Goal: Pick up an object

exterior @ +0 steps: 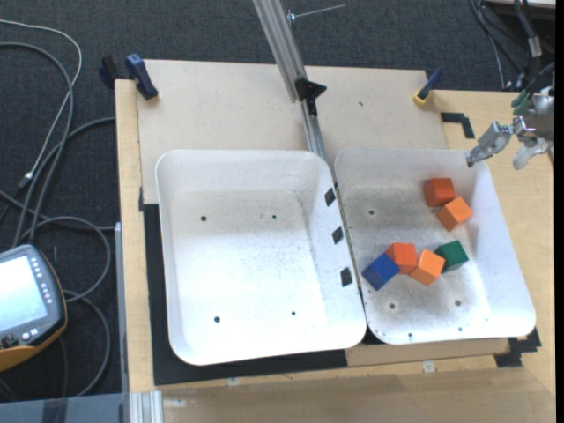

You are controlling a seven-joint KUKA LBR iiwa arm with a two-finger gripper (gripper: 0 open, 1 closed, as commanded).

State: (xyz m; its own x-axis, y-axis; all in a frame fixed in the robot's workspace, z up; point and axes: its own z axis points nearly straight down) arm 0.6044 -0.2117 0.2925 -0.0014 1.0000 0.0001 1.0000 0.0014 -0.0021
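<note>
Camera view, overhead and slanted, listed from the near edge of the bench going back.

Near left, off the bench: a handheld pendant [22,302] with a lit screen, resting on dark carpet among loose cables [53,130].

Bench [132,324]: pale wood top, with two shallow white bins side by side.

Left bin [176,236]: white floor speckled with dark marks.

Right bin [502,263]: holds six blocks in two groups.
- Near group, four pieces in a close cluster toward the bin's front: blue block [381,270] at the left end; orange-red block [404,256] touching it; light orange block [428,265] just beside that; green block [452,255] at the right end, against the light orange one.
- Far group, two pieces: light orange cube [455,211], tilted, and directly behind it a darker orange cube [439,191], the pair touching or nearly so.

Between the bins: a strip with small black tabs [337,235], meeting a metal rail [278,33] that slants away toward the top of the frame.

Gripper [507,148]: at the far right, above the right bin's back corner, well apart from every block. Two metal fingers [483,152] point down and left, standing apart, with nothing between them.

Far edge of bench: blue clamp [141,75] at the left corner, yellow-tipped clamp [426,89] at the right. Beyond, more cables at upper right.
</note>
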